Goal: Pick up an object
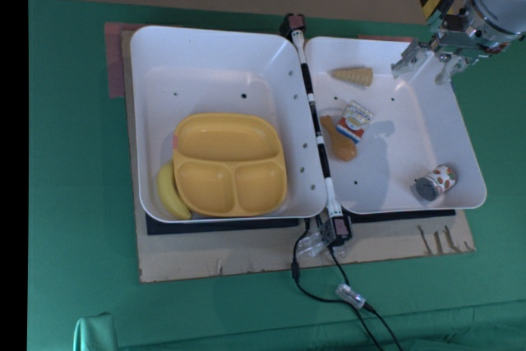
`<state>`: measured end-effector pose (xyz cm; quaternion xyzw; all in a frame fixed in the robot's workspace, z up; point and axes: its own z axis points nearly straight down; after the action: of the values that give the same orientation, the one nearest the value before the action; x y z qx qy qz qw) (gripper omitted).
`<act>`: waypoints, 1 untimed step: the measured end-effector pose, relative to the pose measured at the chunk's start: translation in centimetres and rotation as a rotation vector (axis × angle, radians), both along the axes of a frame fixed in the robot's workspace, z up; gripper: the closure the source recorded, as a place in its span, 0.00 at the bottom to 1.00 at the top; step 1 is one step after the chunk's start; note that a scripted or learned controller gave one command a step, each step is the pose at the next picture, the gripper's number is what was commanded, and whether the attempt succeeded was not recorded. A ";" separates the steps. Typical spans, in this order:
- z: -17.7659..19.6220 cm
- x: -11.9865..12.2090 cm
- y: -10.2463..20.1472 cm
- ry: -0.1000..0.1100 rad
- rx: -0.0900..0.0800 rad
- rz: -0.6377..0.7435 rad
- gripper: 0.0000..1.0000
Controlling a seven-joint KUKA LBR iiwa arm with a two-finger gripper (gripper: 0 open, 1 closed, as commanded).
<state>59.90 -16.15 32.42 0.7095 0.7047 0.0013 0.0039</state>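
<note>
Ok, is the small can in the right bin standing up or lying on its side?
On its side. The small red-and-white labelled can shows its grey round end facing the camera, with the body stretching away along the right white bin's floor.

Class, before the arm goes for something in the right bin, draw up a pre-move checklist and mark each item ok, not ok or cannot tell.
1. Claw carries nothing between its fingers: ok.
2. Claw fingers spread for a grasp: ok.
3. Claw over the right bin: ok, at its far rim.
4. Cone lies apart from other items: ok.
5. Small can free of the wall: cannot tell, it lies in the near corner.
6. Packet clear of the orange toy: not ok, they touch.
</note>
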 end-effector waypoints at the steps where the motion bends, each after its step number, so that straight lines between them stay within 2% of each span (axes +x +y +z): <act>1: -11.8 0.9 -1.7 0.002 -0.002 0.000 0.00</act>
<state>60.79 -17.80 20.65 0.7097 0.7045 -0.0001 0.0041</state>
